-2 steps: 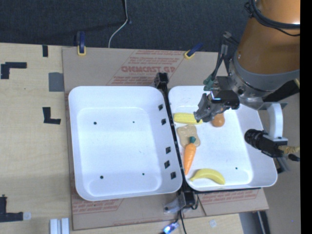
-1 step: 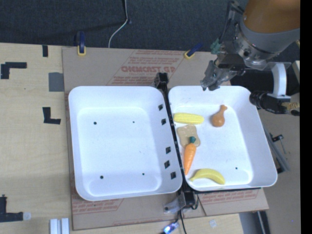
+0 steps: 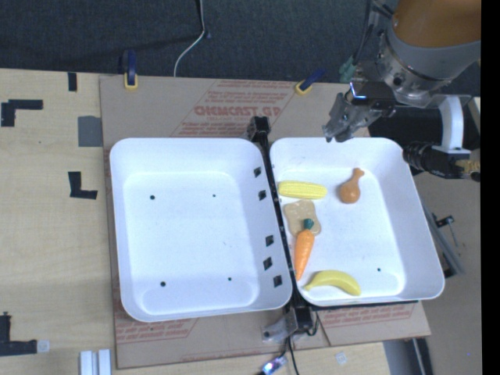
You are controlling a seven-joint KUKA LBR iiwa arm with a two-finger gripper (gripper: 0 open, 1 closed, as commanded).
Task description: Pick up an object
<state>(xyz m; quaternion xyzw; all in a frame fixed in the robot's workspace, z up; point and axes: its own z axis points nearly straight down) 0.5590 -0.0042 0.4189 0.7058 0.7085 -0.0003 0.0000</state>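
Observation:
The right bin [image 3: 406,209] holds several toy foods. A yellow corn cob [image 3: 302,190] lies near its left wall, with a tan cracker-like piece [image 3: 298,215] just below it. An orange carrot [image 3: 303,250] with a green top points toward the front, and a yellow banana [image 3: 334,282] lies at the front. An orange drumstick [image 3: 351,187] rests toward the back right. My gripper [image 3: 341,129] hangs above the back rim of the right bin, up and left of the drumstick, with nothing visible between its fingers.
The left bin [image 3: 187,225] stands beside the right one, joined by a black hinge strip [image 3: 269,209]. Both sit on a cardboard sheet [image 3: 226,108]. Clamps [image 3: 130,69] and a white cable [image 3: 191,41] lie at the back edge. Arm hardware [image 3: 449,143] overhangs the right bin's far corner.

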